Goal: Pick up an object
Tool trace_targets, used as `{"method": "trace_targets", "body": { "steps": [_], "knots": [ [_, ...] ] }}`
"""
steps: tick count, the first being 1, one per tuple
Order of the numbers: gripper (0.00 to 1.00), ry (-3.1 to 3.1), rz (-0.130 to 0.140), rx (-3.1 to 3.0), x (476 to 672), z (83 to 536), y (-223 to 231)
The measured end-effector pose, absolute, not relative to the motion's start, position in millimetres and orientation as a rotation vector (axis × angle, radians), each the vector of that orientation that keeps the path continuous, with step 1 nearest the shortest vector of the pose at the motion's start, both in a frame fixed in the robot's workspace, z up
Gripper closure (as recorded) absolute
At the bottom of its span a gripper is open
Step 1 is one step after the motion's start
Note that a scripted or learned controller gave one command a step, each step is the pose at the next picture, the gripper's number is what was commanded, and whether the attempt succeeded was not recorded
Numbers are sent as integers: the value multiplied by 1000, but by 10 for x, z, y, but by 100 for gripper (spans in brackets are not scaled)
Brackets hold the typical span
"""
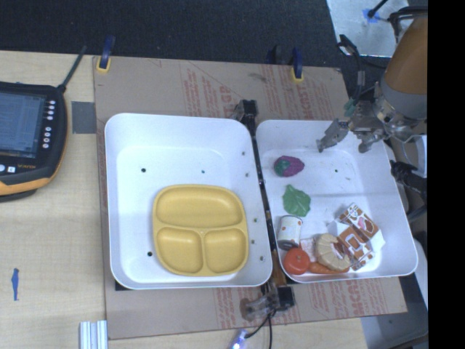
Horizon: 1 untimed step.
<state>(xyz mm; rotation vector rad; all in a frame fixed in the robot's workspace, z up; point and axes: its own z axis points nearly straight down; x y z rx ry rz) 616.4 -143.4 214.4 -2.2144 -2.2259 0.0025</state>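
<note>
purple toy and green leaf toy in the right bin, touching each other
Apart. The camera view shows bare white bin floor between the purple toy and the green leaf toy.

Two white bins [123,195] — one yellow divided tray [200,229], and seven small items — one can [289,232], one tomato [296,261].

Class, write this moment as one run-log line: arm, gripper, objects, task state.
arm: over right bin far edge | gripper: open, holding nothing | purple toy, green leaf: in bin, untouched | pick: not yet done
</note>
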Motion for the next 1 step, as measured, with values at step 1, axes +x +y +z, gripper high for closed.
{"method": "trace_targets", "body": {
  "steps": [1],
  "knots": [
    [0, -2225, 7, -2213, 6557, 1298, -960]
  ]
}}
